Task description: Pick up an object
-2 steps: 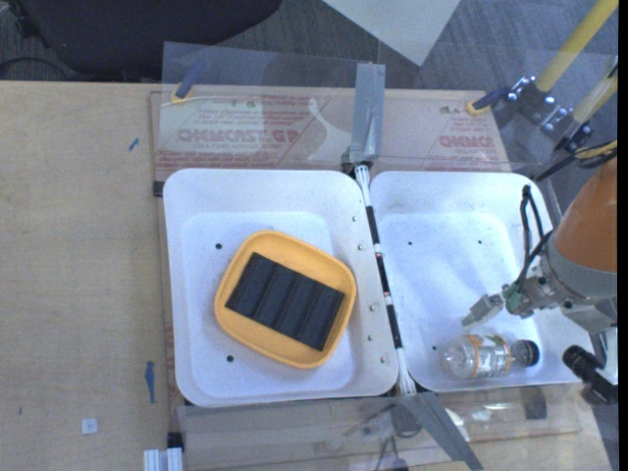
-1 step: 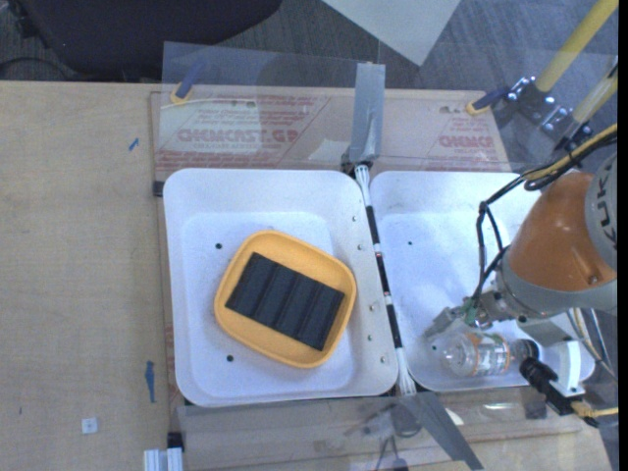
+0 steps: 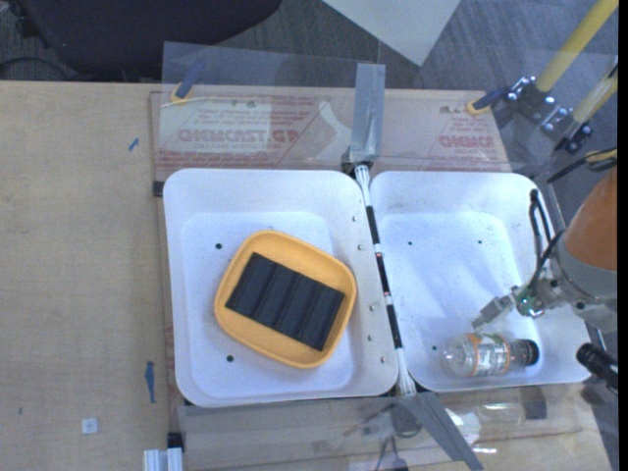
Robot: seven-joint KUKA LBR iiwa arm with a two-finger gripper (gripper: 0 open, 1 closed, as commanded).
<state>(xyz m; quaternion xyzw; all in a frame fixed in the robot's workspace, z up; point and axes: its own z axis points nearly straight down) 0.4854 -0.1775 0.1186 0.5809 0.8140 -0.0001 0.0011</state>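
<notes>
**Bottle low in the right bin**

Across the pale wooden bench (image 3: pixel 69 263), the left bin (image 3: pixel 186 263) carries a yellow tray (image 3: pixel 235 273) with a dark ridged insert (image 3: pixel 287 300). Behind, a clear sheet (image 3: pixel 255 130) bears faint red lettering, unreadable. Near the right bin's (image 3: pixel 442 214) front edge lies a clear bottle (image 3: pixel 483 354); the gripper (image 3: pixel 510 304) hovers above it, grasping nothing.

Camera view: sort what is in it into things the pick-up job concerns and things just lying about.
Job:
- gripper, low over the right bin
- clear bottle lying on its side in that bin
- yellow tray with a dark ribbed insert, in the left bin

Lying about:
- clear sheet behind the bins
- wooden bench
</notes>
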